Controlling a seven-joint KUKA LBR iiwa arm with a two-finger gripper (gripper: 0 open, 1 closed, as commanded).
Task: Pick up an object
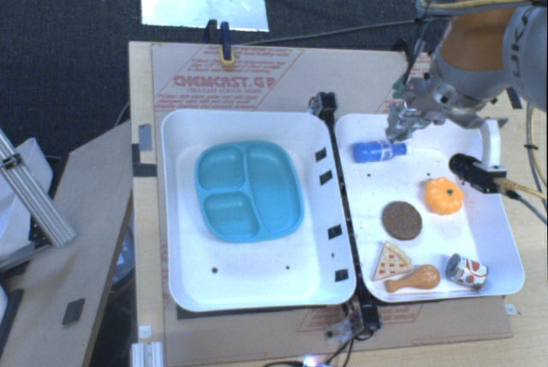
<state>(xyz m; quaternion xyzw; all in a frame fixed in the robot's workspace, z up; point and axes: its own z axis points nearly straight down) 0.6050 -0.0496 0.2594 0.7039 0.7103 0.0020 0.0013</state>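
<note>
Dark carpet surrounds the tabletop point(154, 143), which carries two white bins side by side. Over the right bin point(501, 250), the fingers point(399, 127) point down at the far edge, just above the cap end of a blue bottle point(377, 152) lying on its side; whether they are spread or closed cannot be told. Nearby in that bin lie an orange pumpkin point(443, 195), a brown cookie point(401, 221), a pizza slice point(390, 261), a drumstick point(413, 278) and a small can point(467, 270). A blue divided plate point(248, 190) rests in the left bin point(184, 271).
</note>
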